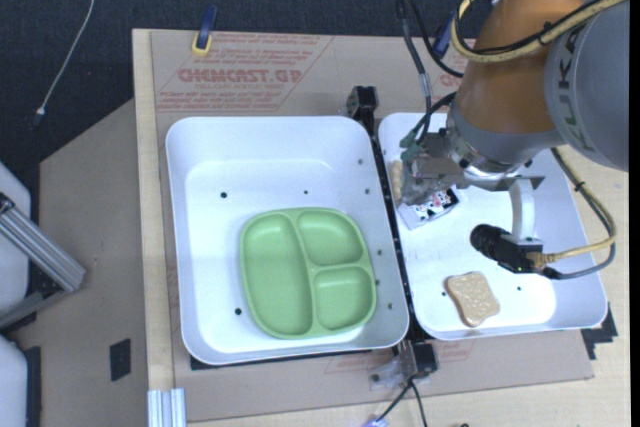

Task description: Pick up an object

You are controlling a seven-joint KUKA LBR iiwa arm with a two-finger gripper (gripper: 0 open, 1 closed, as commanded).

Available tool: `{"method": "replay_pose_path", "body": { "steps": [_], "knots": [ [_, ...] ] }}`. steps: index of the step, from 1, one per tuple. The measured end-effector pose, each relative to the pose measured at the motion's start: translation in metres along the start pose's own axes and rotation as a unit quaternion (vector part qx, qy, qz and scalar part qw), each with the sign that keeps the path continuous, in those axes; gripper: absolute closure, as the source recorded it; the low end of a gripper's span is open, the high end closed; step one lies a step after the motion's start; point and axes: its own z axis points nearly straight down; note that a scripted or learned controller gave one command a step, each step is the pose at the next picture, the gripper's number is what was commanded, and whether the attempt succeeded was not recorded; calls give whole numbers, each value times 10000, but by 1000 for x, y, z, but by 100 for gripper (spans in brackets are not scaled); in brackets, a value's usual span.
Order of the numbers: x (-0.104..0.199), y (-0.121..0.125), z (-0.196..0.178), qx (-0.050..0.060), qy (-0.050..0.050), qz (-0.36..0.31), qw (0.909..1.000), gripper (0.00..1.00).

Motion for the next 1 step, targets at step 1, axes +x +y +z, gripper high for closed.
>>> {"method": "replay_pose_path", "body": {
  "steps": [1],
  "knots": [
    [54, 10, 10, -19, -6, 5, 10000, 100]
  ]
}}
